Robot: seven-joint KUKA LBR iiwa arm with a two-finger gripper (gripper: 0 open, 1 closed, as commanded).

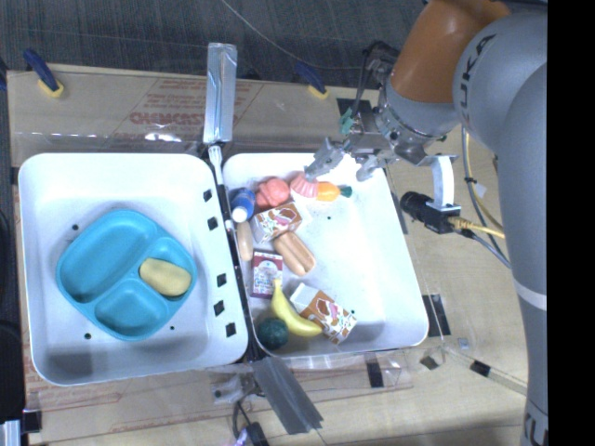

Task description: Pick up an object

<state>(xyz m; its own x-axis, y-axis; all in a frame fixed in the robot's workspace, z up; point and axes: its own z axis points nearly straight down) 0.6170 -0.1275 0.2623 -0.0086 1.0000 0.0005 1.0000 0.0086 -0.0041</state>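
Observation:
The right bin (390, 277) holds a pile of toy food along its left side. Among it are a pink cupcake (304, 187), an orange carrot (326, 191), a reddish lump (272, 191), a blue bottle (244, 204), a hot dog (296, 252), a banana (290, 316) and small printed boxes (325, 312). My gripper (342, 167) hangs over the bin's far edge, just above and right of the cupcake and carrot. Its fingers (319, 165) are spread open with nothing between them.
The left bin (37, 193) holds a blue divided plate (102, 268) with a yellow lump (165, 275) on it. A metal divider bar (220, 91) rises between the bins. A dark green ball (272, 333) sits in the right bin's near corner. The arm fills the upper right.

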